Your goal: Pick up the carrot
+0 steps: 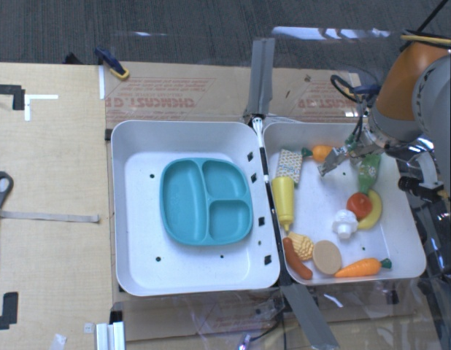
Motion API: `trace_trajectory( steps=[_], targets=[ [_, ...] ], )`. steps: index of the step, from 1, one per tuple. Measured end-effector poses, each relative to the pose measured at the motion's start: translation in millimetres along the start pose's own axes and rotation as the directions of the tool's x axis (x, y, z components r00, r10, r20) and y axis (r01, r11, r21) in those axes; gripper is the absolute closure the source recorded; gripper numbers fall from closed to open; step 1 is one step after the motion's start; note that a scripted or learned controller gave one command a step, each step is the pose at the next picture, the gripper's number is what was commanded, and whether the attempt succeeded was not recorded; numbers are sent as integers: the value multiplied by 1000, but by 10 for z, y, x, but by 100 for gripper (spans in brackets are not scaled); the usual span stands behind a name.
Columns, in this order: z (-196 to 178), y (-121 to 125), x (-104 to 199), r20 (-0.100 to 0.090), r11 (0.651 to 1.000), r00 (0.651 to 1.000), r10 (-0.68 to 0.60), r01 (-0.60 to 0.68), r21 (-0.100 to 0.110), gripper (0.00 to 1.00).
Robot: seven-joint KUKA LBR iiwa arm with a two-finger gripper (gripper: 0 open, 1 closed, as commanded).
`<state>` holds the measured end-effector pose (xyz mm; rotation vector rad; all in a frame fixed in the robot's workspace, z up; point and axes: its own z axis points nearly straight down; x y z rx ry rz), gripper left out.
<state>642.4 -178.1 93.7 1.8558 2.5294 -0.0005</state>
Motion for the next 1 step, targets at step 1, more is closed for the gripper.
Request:
trace_trajectory(
  steps=[1],
  targets=[
    [25,69,-342,-8,979,979,203,-203,9,0]
  ],
)
